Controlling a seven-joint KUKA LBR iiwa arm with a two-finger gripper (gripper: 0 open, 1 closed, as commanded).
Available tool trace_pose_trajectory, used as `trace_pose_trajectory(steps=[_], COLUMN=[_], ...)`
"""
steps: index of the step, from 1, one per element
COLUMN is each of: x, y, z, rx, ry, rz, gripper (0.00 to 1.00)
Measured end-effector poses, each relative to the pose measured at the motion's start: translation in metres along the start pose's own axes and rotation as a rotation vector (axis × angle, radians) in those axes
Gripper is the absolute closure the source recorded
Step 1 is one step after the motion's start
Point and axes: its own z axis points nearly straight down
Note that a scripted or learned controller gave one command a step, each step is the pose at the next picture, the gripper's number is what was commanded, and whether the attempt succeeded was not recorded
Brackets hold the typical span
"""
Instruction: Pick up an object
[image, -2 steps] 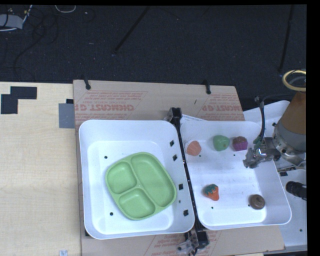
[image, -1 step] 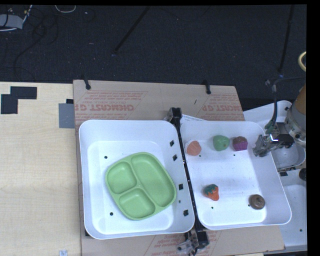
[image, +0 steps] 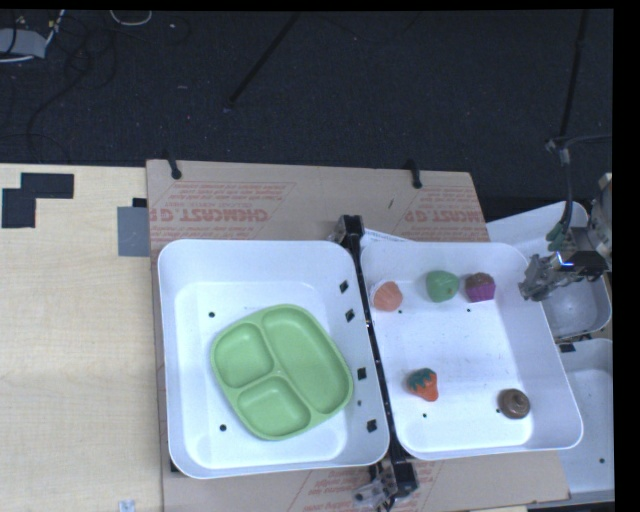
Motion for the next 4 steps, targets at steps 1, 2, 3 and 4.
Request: trace_pose_trajectory(steps=[1,2,3,4], x=[0.049,0.108,0.157,0.209], y=[0.0,-0.008,-0.025,-0.025], z=[0.002,0.006,0.023,0.027], rx=[0.005,0.006,0.008,0.007], ry=[0.003,0.003,0.002,0.002], rz=[-0.003,-0.003,-0.002,-0.003], gripper=[1.0,1.0,1.0,1.0])
